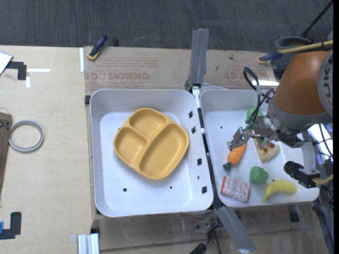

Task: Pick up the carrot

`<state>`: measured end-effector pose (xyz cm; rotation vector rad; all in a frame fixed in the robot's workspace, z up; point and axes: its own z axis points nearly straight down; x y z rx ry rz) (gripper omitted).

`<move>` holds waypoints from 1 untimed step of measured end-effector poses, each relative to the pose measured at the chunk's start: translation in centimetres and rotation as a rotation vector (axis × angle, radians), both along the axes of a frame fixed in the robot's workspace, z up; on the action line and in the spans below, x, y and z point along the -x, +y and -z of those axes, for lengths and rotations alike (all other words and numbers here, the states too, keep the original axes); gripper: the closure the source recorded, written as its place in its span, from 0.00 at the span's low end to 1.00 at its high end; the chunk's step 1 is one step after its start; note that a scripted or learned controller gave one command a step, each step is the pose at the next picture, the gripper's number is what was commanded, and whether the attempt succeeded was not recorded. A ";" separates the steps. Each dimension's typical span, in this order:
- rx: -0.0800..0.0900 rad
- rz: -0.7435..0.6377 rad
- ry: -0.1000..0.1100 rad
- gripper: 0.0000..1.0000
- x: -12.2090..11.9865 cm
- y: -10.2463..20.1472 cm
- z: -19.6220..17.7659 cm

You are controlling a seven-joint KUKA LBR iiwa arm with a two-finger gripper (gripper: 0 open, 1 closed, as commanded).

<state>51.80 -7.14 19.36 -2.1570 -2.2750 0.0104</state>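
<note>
Carrot (236,155) lying tilted on the floor of the right bin (212,115), orange body up toward the pincer (241,138), green top pointing down and away. Pincer hanging right over the upper end, metal fingers seemingly spread, nothing visibly between them; no grip to call yet. Best played here: straddling the thick orange part across its width, sinking low before closing, steering clear of the slim green end. Just right of the pincer, a pizza slice (267,150), close enough to get nudged. Below it a green pepper (258,174), a banana (279,188) and a red packet (234,189). Well to the left, across the divider, a yellow sectioned plate (152,143) in the left bin (98,142). Beyond, cardboard (143,67) under the bins, a tape roll (25,135) on the bench.
</note>
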 end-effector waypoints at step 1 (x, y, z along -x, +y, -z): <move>0.001 0.050 0.000 0.00 -0.3 5.4 0.7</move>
